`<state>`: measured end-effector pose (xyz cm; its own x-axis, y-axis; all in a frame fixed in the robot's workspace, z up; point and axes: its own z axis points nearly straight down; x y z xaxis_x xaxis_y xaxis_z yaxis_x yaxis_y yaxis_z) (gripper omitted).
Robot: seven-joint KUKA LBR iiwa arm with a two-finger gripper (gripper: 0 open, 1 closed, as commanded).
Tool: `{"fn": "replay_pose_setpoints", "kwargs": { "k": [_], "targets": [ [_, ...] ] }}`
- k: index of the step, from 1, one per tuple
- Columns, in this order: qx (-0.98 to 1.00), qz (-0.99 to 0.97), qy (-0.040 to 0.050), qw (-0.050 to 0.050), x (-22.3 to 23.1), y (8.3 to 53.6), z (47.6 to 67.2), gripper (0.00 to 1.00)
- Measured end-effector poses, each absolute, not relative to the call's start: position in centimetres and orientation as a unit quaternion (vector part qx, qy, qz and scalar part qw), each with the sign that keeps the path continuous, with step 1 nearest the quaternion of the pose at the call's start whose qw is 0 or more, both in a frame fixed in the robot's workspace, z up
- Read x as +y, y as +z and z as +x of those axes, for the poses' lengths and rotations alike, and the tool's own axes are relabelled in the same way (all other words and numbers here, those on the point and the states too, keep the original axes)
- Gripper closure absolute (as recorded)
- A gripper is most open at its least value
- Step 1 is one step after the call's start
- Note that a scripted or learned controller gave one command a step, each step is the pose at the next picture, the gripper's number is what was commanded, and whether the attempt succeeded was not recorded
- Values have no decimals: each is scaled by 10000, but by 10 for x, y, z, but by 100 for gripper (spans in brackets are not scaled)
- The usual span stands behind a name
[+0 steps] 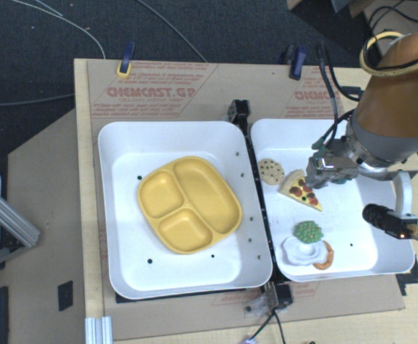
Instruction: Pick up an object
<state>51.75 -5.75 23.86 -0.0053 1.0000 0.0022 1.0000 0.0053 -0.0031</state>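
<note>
The desk (87, 192) carries two shallow white bins side by side, which keeps the goods for picking apart from a place to drop them. The left bin (115, 213) holds a yellow divided plate (188, 203), lying flat near its middle with all three compartments bare, likely set there as a target. The right bin (363, 253) holds the small toy foods, spread loosely so each can be reached alone: a pizza slice (300, 190), a head of broccoli (308, 231) resting on a white piece with an orange crust-like ring beside it, and a cookie (270, 170) near the bin's left wall. The gripper (323, 172) hangs low just beside the pizza slice's upper right edge, seemingly lined up on it. Whether its fingers are spread or closed I cannot tell, and nothing shows between them.
</note>
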Motion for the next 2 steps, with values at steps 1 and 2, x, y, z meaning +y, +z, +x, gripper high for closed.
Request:
{"fn": "replay_pose_setpoints", "kwargs": {
  "k": [1,2],
  "targets": [
    [-7091,-7051,-8,-1,1,242,525,100],
    [-7083,-7059,-10,2,56,246,530,100]
  ]
}}
